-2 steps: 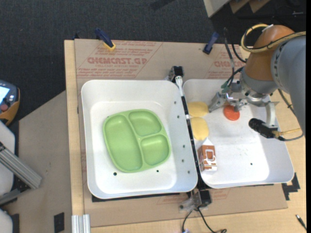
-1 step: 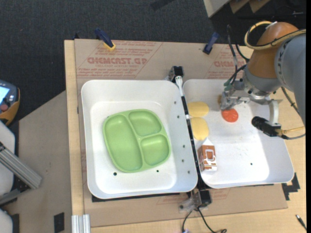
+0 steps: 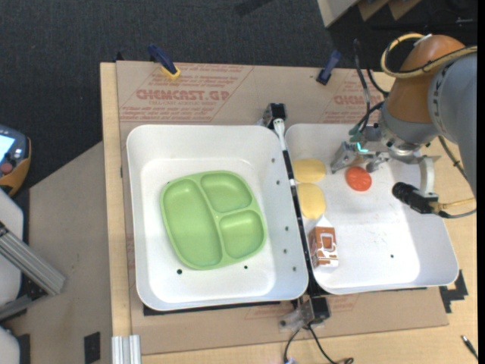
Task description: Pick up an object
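Hovering arm: the grey arm (image 3: 443, 82) reaches in from the right, its gripper (image 3: 356, 156) low over the far part of the right bin (image 3: 424, 256).
Fingers: spread apart, with a visible gap between the tips; nothing sits between them.
Nearest object: a small red-orange round piece (image 3: 359, 179) lies on the bin floor just beside and below the fingertips, not enclosed by them.
Other objects: two pale yellow round pieces (image 3: 309, 185) rest against the bin's left wall, and a brown-and-white packet (image 3: 324, 247) lies nearer the camera along the same wall.
Left bin: holds a green divided plate (image 3: 214, 219), well apart from the gripper.
Task state: nothing lifted yet, by my reading.
Risk, roll: the red piece looks round, so an off-centre closing could nudge it away.
Risk, miss: the tips seem offset from it, so closing here would likely catch only air.
Risk, wall: the yellow pieces hug the wall, leaving little room for a finger.
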`<state>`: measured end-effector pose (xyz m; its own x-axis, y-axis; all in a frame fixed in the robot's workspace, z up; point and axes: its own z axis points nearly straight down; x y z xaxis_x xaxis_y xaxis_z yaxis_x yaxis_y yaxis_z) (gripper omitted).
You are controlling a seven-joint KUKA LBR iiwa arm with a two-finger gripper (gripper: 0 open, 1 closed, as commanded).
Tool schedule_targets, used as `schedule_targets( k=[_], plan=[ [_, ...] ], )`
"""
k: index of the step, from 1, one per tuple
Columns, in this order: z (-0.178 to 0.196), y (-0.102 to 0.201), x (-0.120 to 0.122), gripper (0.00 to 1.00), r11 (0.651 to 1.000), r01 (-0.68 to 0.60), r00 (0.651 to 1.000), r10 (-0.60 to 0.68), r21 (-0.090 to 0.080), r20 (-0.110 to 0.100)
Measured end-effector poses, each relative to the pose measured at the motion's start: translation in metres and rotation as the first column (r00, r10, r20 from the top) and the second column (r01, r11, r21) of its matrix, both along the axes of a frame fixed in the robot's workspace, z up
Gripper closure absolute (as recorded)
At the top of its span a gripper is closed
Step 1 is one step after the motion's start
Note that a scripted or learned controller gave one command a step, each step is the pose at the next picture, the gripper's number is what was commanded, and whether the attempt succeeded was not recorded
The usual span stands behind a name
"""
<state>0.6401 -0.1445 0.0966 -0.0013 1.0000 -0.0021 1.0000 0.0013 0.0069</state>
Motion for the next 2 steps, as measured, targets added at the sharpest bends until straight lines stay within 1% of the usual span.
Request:
schedule_targets(
  k=[1,2],
  plan=[
    [0.0111,0.0001,0.0009,1.00,1.000,-0.001,1.000,0.001,-0.001,0.004],
    [0.0103,0.0001,0.0006,0.00,1.000,-0.001,1.000,0.001,-0.001,0.002]
  ],
)
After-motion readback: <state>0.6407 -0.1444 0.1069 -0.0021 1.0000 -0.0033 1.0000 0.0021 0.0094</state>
